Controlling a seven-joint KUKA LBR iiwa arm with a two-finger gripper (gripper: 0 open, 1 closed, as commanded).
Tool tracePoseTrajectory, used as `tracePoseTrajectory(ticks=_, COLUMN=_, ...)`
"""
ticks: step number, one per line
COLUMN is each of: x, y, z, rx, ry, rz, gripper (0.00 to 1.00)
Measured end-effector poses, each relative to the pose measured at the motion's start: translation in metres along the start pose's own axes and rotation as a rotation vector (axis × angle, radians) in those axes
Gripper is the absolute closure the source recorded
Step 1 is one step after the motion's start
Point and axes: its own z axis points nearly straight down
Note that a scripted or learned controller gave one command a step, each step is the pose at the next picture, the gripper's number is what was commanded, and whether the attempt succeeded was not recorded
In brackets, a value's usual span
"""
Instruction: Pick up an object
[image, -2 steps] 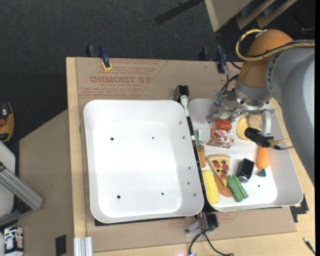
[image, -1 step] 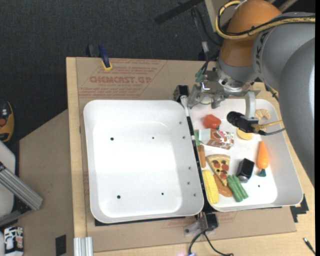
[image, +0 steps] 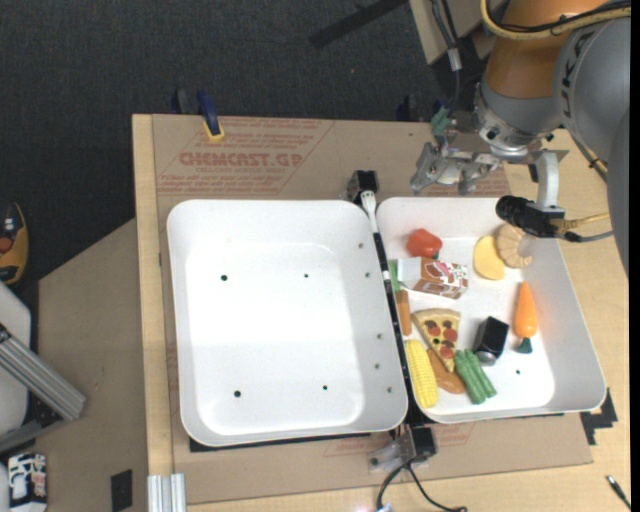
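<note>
While the arm (image: 545, 60) hangs over the bench's far right corner, the gripper (image: 455, 165) sits above the far rim of the right bin (image: 570, 340), outside the pile of goods. Nothing lies between its fingers; whether they are spread or closed I cannot tell at this slant. Judged from this, the task is at its start: no object is lifted, none is touched, and the choice of target is still open. All candidates lie in the right bin, nearer the camera than the gripper. Closest to it is a red pepper (image: 424, 242), just below and slightly left. Beyond that sits a snack packet (image: 441, 279), with a pizza slice (image: 438, 328) and a corn cob (image: 423, 374) further on, close to the bin's left wall. To the gripper's right lie a yellow piece (image: 489, 259), touching a pale round item (image: 514, 247), then a carrot (image: 525, 310), a black block (image: 490, 338) and a green piece (image: 475, 378). A black camera-like fitting (image: 527, 215) projects over the pale item. The left bin (image: 200, 300) holds no goods. Remaining work, in my judgement: descend into the right bin, close on one item, and lift it. Crowding along the left wall looks the likeliest cause of a failed grasp.
</note>
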Motion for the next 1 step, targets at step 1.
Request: tracePoseTrajectory(ticks=1, x=0.0549, y=-0.0181, z=0.0108, rx=0.012, ry=0.003, rz=-0.006, gripper=1.00)
